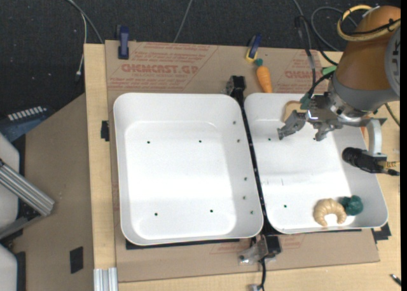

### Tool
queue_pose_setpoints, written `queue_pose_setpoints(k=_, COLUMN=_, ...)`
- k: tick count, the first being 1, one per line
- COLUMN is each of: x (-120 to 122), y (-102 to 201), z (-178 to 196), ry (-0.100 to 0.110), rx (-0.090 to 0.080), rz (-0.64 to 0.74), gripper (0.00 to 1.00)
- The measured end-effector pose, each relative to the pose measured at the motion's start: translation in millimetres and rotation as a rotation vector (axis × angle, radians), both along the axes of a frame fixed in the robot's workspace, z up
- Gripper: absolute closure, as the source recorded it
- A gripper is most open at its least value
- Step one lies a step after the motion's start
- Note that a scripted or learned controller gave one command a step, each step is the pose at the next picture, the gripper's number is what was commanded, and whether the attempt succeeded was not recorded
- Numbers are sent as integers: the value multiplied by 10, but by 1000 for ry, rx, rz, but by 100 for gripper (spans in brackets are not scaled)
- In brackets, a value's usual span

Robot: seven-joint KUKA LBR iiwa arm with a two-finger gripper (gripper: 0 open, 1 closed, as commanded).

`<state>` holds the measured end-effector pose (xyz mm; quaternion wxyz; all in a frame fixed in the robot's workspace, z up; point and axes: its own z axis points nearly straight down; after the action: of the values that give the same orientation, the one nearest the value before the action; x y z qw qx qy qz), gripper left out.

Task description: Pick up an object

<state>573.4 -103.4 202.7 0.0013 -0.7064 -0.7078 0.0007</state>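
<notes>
Camera view showed the gripper point(303, 124) poised over the upper part of the right bin point(280, 216), its two dark fingers spread apart with nothing between them. The nearest things to pick lay well below it in the frame, in that bin's lower right corner: a tan croissant-shaped piece point(330, 211) with a small teal object point(352, 205) touching its right end. From the jaws, the croissant sat down and slightly right, and its curved long axis ran roughly left to right, arching upward. In my judgement, the coming move would depend on carrying the gripper down the frame toward that corner and closing across the croissant's narrow width.

The croissant looked matte and ridged, likely soft or rubbery; the teal object looked rounded and lumpy, its make too small to tell. Both bins were smooth, glossy white plastic with rounded corners. The left bin point(127, 156) sat alongside. An orange carrot-shaped toy point(263, 77) lay outside the bins on the brown cardboard sheet point(165, 67), near the upper middle of the frame.
</notes>
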Motion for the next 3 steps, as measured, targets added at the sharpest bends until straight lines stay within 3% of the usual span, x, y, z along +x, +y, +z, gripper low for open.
queue_pose_setpoints(k=1, x=-150, y=97, z=-1201, ry=1, rx=0, rz=-1, gripper=0)
queue_pose_setpoints(k=2, x=-67, y=99, z=79, ry=-14, rx=-2, rz=-1, gripper=0)
queue_pose_setpoints(k=3, x=-85, y=100, z=132, ry=-5, rx=-1, rz=-1, gripper=100)
